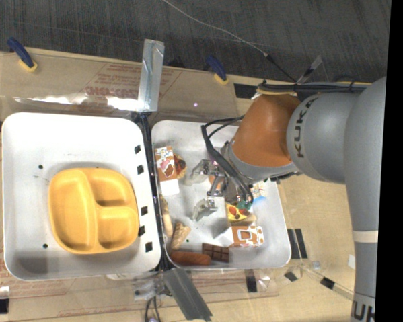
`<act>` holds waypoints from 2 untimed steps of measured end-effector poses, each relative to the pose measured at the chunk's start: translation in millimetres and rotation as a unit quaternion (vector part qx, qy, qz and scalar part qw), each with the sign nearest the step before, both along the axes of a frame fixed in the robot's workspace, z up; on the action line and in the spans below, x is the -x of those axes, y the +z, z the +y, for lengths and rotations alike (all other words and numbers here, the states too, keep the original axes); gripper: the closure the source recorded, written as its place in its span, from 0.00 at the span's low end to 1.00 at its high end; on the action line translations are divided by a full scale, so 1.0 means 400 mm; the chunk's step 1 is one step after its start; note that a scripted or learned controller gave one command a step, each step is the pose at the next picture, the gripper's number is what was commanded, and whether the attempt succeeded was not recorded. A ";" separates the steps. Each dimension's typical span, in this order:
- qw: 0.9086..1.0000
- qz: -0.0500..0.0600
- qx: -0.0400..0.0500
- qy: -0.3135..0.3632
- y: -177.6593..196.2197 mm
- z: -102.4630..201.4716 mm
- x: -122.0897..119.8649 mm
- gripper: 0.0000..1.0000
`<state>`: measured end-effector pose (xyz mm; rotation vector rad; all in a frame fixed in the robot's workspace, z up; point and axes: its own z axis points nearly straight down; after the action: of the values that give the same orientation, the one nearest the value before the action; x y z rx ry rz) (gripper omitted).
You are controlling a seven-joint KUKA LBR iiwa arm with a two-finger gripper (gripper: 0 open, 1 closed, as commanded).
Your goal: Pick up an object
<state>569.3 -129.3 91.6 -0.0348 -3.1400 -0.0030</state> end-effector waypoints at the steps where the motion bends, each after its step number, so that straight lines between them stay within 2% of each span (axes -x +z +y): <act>1: 0.998 -0.003 0.002 0.068 0.148 -0.101 -0.070 0.00; 2: 0.999 0.001 0.000 0.050 -0.003 -0.068 -0.052 0.00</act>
<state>590.2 -156.6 90.5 0.1217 -3.1365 -0.0025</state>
